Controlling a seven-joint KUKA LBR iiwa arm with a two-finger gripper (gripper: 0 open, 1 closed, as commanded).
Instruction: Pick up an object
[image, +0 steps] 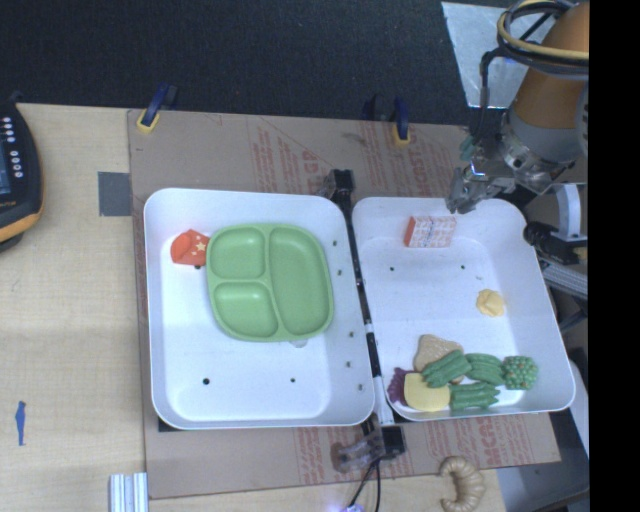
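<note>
1. White plastic forms the two shallow bins we see side by side on the bench (70, 330), the left bin (180, 395) and the right bin (520, 290), both lying on a sheet of brown cardboard (250, 150).
2. We find a green divided plate (270, 280) with three compartments lying flat in the left bin, towards its far half.
3. Just beside the plate's far-left corner, touching it, lies a small red object (187, 247) with a yellow mark.
4. In the right bin we see a small red-and-white packet (430, 232) near the far wall, and a small yellow piece (489, 301) apart from it, nearer the right wall.
5. Along the near wall of the right bin sits a cluster: a tan bread-shaped piece (436, 350), green vegetable pieces (470, 372), a green knobbly piece (519, 372) and a yellow piece (427, 397), all touching or overlapping.
6. The hand (468, 195) hangs over the far-right corner of the right bin, just beside the packet and to its right; nothing shows between its fingers, and we cannot tell whether they stand wide or narrow.
7. A tan curled object (462, 482) lies on the bench in front of the right bin.
</note>
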